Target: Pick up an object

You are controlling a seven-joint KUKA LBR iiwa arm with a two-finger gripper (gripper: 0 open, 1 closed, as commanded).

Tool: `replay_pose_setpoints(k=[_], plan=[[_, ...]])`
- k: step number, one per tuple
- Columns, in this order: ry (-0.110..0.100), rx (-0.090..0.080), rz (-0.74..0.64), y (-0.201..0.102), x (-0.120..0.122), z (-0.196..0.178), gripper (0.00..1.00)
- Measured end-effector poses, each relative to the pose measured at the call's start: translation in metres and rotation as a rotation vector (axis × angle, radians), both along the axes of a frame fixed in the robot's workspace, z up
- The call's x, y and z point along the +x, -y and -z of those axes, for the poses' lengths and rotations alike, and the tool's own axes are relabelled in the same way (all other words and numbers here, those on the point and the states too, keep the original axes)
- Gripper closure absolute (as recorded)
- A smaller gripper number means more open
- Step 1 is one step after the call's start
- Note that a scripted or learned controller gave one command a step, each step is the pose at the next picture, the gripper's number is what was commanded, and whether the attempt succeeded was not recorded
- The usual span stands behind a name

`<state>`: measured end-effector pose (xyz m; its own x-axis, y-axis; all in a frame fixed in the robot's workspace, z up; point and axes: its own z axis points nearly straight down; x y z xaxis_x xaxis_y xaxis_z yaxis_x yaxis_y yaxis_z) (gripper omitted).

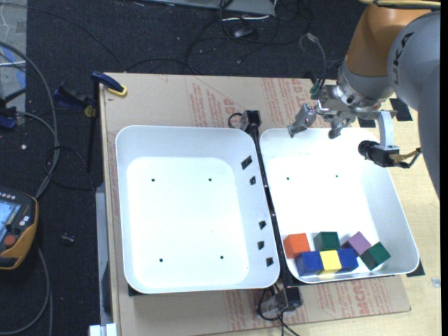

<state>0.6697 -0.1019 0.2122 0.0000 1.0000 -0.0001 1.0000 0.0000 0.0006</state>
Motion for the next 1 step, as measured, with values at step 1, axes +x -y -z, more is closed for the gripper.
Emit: replay_pose_setpoints(k=[1], plan=[[-0.002, 0.001, -0.004, -0.0619, -0.0192, 0.0248, 0.0]])
